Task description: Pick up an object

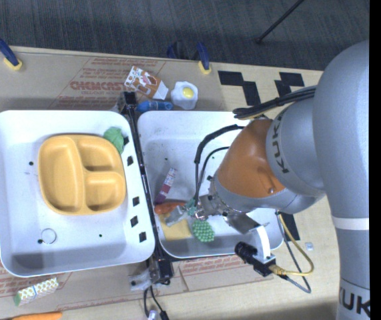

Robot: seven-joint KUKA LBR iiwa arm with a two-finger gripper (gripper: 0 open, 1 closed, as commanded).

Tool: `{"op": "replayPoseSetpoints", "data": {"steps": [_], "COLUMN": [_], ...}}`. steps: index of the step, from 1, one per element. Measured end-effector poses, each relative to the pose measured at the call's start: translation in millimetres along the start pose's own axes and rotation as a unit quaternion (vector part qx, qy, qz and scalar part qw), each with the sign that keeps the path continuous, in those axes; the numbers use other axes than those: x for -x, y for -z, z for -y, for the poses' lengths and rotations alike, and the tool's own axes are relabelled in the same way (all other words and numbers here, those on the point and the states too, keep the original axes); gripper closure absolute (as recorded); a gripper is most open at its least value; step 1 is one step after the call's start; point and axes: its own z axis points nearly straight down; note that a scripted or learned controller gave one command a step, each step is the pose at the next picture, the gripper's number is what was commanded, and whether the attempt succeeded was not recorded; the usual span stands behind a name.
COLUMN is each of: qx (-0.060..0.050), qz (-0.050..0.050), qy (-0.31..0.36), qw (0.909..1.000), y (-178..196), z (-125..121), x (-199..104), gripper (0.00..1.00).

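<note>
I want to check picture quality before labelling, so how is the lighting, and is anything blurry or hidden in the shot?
Camera view: lighting is even and soft, with a mild shadow along the near wall of the left bin. The yellow tray is sharp, without glare. Small items in the right bin look soft and hard to name. The arm covers much of that bin, and the gripper sits among the clutter.

Arm (263, 165) over right bin (177, 122); yellow tray (80, 172) in left bin (3, 179).
</note>
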Motion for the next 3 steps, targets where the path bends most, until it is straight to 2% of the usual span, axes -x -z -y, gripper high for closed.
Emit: {"op": "replayPoseSetpoints", "data": {"steps": [1,2,3], "qx": [-0.001,-0.001,-0.001], "qz": [0.0,0.0,-0.002], "qy": [0.003,0.003,0.089], "qw": [1.0,1.0,0.9961], "y": [9.9,9.9,0.1], "z": [-0.5,-0.4,-0.3], "x": [-0.3,-0.3,-2.5], "gripper": [1.0,0.0,0.0]}}
